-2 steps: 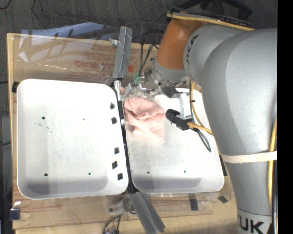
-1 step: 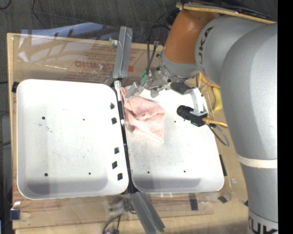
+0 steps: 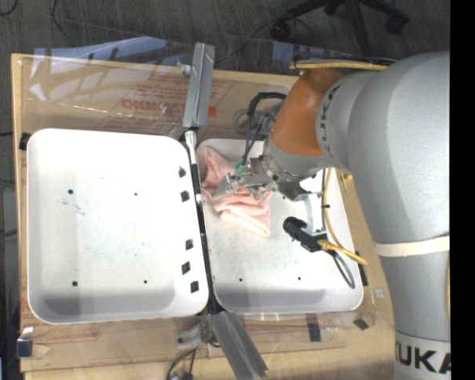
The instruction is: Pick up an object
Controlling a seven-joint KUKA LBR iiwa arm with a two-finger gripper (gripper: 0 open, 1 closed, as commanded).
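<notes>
Item: crumpled pale pink cloth (image 3: 239,199), lying in the far left part of the right-hand shallow white plastic bin (image 3: 332,291). The grey two-finger gripper (image 3: 248,180) sits down on it; finger state cannot be told. Step judged: grasp attempt. Next move calls for a confirmed pinch, then lift. Legible writing: "KUKA" on the grey arm (image 3: 404,157), near right.

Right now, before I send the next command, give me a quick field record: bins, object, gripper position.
left bin: white, shallow, left of the divider
right bin: white, holds the cloth
object: pink cloth, crumpled, upper left part of the right bin
gripper: down over the cloth's upper edge
grasp: cannot tell from this angle
arm: reaches in from the right
</notes>
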